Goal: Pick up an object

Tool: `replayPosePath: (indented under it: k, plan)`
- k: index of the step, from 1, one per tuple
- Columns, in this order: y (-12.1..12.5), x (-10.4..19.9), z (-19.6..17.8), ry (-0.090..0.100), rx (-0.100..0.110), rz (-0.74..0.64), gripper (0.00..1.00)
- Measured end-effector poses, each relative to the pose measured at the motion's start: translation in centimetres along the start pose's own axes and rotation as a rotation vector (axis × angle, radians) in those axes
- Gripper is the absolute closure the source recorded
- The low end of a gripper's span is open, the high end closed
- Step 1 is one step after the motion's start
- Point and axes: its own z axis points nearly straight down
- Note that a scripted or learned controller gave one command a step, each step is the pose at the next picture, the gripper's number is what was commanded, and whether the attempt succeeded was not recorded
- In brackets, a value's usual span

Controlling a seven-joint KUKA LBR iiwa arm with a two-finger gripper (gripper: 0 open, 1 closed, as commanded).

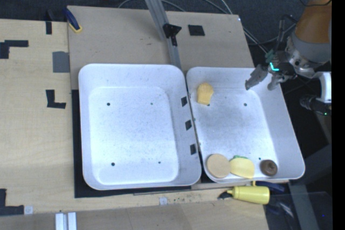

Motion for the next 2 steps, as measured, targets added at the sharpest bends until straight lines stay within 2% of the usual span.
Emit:
replayPosePath:
  k: [1,2]
  plan:
    - [0.0,0.0,0.0,0.0,0.0,0.0,0.0]
    - [0.3,-0.2,6.2,0.001,0.005,0.0,0.0]
